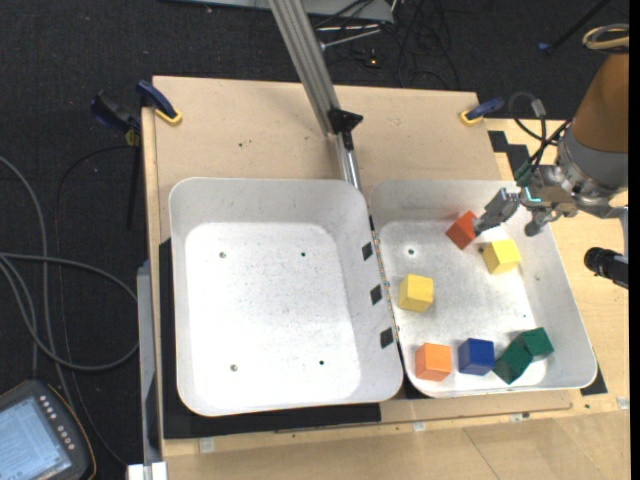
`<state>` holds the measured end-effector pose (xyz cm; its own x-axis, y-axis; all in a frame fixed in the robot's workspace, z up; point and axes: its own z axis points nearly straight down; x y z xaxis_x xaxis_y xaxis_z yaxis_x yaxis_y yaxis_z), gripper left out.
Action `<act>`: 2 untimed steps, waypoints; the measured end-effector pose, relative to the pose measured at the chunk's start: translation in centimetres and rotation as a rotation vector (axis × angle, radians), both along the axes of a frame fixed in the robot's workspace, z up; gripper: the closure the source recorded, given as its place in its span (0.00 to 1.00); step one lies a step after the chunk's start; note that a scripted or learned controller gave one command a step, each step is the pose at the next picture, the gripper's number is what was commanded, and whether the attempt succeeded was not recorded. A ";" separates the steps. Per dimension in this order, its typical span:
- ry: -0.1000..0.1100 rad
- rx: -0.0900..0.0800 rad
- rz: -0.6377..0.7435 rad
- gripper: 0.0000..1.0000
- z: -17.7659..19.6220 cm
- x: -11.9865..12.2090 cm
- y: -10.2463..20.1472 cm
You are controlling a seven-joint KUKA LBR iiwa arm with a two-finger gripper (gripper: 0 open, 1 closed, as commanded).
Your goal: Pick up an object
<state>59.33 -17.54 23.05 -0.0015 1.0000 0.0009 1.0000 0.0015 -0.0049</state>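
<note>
Right bin (blocks); gripper spread above

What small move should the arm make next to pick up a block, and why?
Probably lower the end effector straight down: it hangs open between the red-orange cube and the upper yellow cube, holding nothing, so it likely needs centring over one.

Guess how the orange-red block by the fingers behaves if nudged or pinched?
The orange-red block looks like a rigid cube, so probably stiff under a pinch. Flat faces suggest sliding, not rolling. It seems tilted against the right bin floor, so it may tip flat first.
</note>
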 end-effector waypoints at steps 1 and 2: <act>-0.004 0.000 0.000 0.00 0.3 0.0 0.0; -0.001 -0.001 0.001 0.00 -4.2 0.5 0.3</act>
